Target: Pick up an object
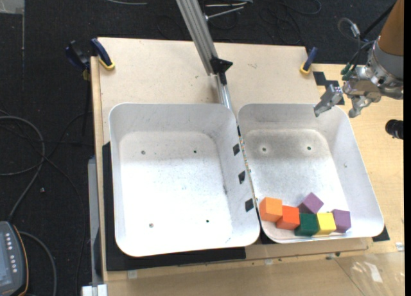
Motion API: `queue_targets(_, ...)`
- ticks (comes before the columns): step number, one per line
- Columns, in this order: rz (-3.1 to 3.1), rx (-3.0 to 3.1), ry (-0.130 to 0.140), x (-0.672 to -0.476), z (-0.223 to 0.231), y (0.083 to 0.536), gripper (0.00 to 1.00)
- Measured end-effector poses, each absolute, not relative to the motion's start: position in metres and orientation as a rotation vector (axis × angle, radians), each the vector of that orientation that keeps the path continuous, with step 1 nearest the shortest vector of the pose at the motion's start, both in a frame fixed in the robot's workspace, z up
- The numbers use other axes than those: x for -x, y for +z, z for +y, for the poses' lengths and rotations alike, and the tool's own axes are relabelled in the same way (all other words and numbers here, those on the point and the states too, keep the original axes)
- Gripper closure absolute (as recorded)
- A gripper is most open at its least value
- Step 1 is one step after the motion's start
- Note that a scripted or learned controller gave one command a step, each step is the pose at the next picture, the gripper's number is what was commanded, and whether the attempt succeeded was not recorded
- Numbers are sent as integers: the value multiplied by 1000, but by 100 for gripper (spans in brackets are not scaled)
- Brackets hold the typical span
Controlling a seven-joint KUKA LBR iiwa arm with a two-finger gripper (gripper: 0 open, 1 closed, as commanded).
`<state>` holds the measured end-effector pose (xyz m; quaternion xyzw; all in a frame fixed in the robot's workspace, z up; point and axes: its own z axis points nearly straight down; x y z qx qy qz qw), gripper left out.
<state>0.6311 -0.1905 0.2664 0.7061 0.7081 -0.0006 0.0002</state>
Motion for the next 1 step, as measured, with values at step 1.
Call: queue_targets(1,2221,-2223,-1,-577,-182,93,0)
